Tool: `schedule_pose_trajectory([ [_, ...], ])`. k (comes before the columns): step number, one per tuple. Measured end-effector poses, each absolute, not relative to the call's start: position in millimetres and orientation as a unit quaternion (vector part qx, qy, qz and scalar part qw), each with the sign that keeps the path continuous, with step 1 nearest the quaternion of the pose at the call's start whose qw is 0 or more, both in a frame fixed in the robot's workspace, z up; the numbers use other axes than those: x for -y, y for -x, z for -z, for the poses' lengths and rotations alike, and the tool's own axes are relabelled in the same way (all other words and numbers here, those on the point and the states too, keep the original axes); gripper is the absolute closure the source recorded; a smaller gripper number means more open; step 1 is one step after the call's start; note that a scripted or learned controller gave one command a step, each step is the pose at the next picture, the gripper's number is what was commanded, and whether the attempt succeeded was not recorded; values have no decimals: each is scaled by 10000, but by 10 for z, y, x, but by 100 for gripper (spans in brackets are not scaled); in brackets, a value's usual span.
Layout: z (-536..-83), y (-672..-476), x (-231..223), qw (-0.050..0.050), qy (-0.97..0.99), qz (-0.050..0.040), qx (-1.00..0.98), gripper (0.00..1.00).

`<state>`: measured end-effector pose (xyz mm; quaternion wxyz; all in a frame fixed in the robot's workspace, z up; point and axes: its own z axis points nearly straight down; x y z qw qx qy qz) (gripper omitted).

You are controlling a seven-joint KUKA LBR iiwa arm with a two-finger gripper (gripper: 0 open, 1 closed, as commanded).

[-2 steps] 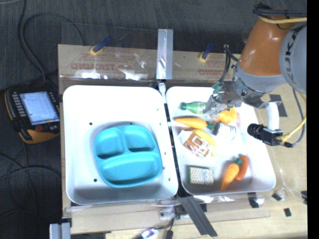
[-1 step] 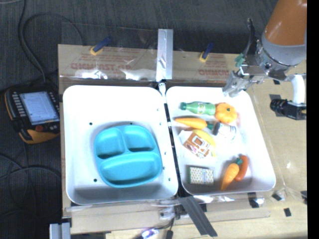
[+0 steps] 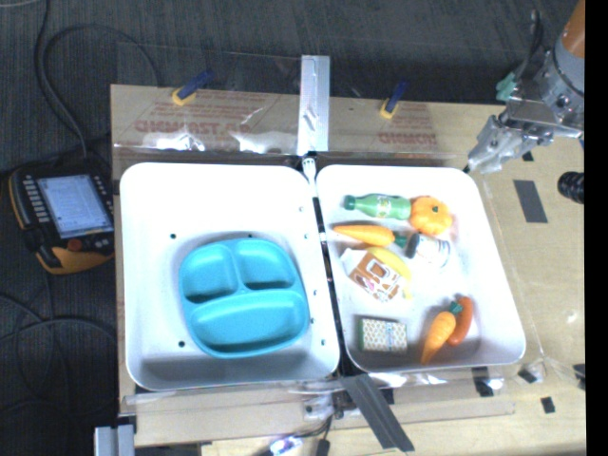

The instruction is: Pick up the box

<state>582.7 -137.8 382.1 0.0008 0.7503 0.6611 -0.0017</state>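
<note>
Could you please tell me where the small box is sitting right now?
The box lies in the right bin, near its front edge, left of the carrot and below the snack packet.

From my station both bins look like smooth white plastic, the left bin and the right bin each with a soft sheen along the rim. The blue tray is glossy moulded plastic. The desk reads as matt, pale wood or board. A strip of clear, crinkled plastic film shines along the far edge. The upright bracket between the bins looks like brushed metal. The box seems printed cardboard, matt. The small carton has a slightly glossy printed face. The tool looks like bare grey metal. The floor resembles rough dark carpet.
</note>
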Motion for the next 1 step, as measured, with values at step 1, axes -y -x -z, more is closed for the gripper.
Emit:
schedule_pose_trajectory([
  [1, -3912, -5831, 1383, 20, -7505, 37, -6609, 100],
])
